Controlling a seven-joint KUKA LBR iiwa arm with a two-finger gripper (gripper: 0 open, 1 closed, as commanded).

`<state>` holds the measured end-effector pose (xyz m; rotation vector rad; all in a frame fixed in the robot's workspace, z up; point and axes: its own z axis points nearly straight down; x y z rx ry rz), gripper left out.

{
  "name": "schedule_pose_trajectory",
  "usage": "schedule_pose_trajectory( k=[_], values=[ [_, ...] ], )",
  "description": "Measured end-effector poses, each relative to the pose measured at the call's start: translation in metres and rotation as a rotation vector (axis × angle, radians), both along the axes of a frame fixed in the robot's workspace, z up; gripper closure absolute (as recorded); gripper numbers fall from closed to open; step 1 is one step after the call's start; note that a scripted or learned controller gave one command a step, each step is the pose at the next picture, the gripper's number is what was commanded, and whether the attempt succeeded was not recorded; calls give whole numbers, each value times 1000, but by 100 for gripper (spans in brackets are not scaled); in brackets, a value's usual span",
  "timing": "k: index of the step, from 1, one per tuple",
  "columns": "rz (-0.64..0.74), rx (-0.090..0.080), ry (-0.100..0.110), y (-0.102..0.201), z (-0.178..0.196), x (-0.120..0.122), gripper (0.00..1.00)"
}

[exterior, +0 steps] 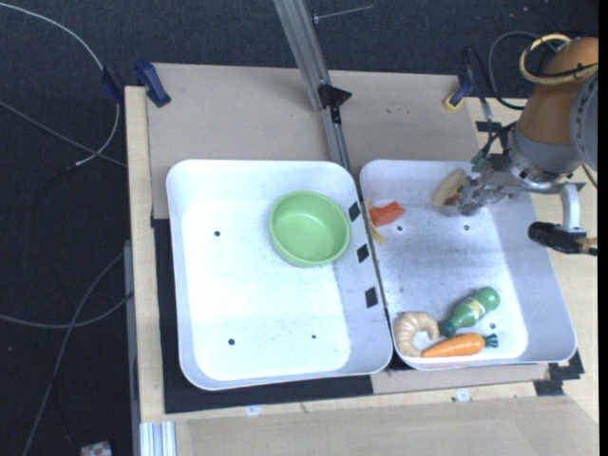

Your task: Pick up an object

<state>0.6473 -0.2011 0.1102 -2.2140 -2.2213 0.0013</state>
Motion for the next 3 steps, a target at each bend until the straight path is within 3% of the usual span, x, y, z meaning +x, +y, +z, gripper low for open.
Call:
schedule_pose_trajectory(
  k=[1,3],
  values=[
    [-2,-4,-14,5,66,-2,100],
    [-2,-5,-16,3,176,9,100]
  ],
)
